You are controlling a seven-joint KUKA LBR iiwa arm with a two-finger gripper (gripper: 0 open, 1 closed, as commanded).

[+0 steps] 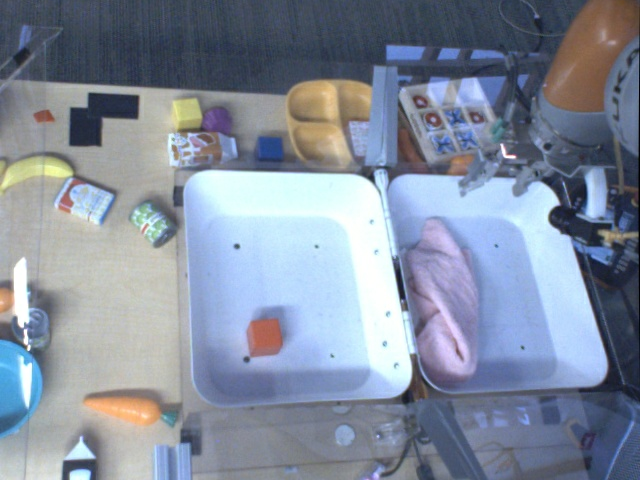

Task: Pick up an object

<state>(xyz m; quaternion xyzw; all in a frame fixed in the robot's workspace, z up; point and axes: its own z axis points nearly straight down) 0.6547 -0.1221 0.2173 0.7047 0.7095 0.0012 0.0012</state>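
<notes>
A pink folded cloth lies along the left side of the right bin. A small orange-red cube rests on the floor of the left bin, near its front. My gripper hangs over the far edge of the right bin, above and to the right of the cloth. Its two fingers are spread apart with nothing between them. The arm's orange band shows at the top right.
Beyond the bins stand a yellow divided dish, a tic-tac-toe board, a blue cube and a small carton. Left of the bins lie a banana, a can, a carrot and a blue plate.
</notes>
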